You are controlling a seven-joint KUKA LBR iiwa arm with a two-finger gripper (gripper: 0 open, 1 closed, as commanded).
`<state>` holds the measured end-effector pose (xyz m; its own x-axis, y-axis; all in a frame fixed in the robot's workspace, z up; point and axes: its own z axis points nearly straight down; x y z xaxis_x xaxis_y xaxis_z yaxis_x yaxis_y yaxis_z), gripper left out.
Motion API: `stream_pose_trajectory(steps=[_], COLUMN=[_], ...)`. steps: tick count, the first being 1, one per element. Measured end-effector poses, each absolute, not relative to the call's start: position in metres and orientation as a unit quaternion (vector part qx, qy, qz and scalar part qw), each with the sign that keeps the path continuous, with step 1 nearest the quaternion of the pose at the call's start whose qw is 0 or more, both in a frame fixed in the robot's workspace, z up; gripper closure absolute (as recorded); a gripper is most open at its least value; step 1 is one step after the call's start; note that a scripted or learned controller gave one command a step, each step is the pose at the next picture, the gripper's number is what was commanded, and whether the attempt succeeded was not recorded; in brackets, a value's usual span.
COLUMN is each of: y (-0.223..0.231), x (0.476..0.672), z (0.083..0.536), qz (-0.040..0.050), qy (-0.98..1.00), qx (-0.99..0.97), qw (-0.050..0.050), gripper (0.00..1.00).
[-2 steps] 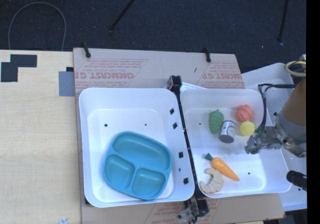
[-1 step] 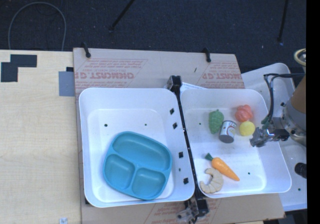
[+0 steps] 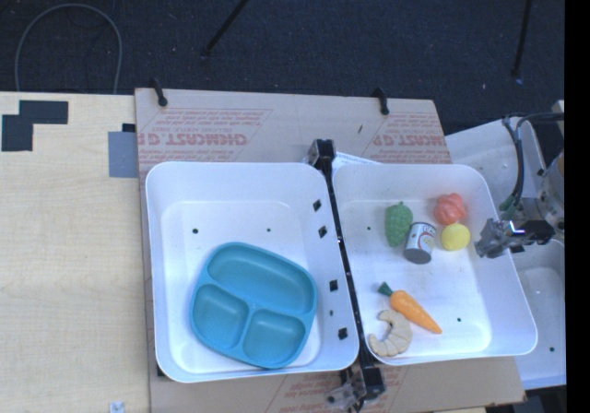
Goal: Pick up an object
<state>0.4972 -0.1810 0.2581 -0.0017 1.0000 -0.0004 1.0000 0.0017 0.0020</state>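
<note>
1. Two shallow white bins are seen side by side on a cardboard sheet laid over the bench; the left bin and the right bin meet along a dark clipped divider.
2. A blue compartment tray is seen lying in the left bin, towards its near side.
3. The candidate objects are all found in the right bin. A green toy vegetable stands near the middle, with a small tin can tipped just beside it.
4. A yellow ball-like fruit is placed just right of the can, and an orange-red fruit lies just behind it, close to touching.
5. A toy carrot is laid at a slant nearer the front, with a tan croissant-like piece beside its lower end, at the bin's front rim.
6. The gripper is seen at the right bin's right rim, just beside the yellow fruit. Whether it is open or closed cannot be told, and nothing is seen held.
7. Dark cables are seen on the floor behind.
</note>
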Motion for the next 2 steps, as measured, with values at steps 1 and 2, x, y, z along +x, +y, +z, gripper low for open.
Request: stream_pose_trajectory(steps=[1,2], y=[-0.130,-0.083], x=[0.510,0.501], z=[0.253,0.245], qz=[-0.0001,-0.0010], qy=[0.709,0.708], qx=[0.706,0.706], qw=[-0.001,-0.002], gripper=[1.00,1.00])
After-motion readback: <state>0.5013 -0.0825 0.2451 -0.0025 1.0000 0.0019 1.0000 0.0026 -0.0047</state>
